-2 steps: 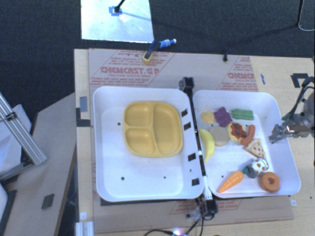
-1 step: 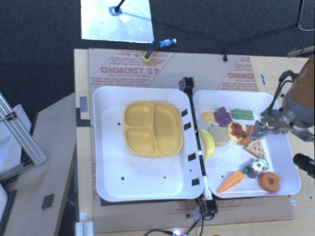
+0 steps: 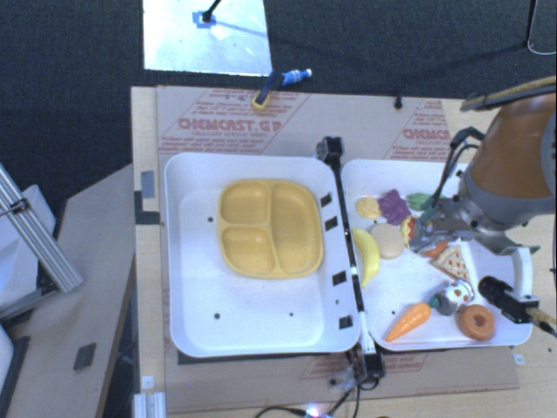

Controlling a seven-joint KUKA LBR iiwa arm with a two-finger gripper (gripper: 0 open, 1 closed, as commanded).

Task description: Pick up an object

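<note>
So the gripper [image 3: 424, 232] is down low in the right-hand bin [image 3: 383, 338], sitting in the middle of the toy food pile. Honestly can't tell whether it's spread or closed, since the wrist and the clutter hide the tips.

Using the gripper as the landmark: a red-and-orange piece [image 3: 432, 251] lies right under it, touching or nearly so, and looks like the likeliest target. The pizza slice [image 3: 452, 262] is just beyond that, toward the near-right. The cream round piece [image 3: 388, 240] sits just to its left, the purple bunch [image 3: 395, 205] up-left, and the banana [image 3: 366, 256] further left, with its long axis running along the divider. The carrot [image 3: 409, 320] and donut [image 3: 476, 322] are well apart toward the front. The yellow plate [image 3: 269, 227] is way over in the left bin [image 3: 191, 320].

My guess: the move is basically straight down, hardly any sideways travel.
</note>
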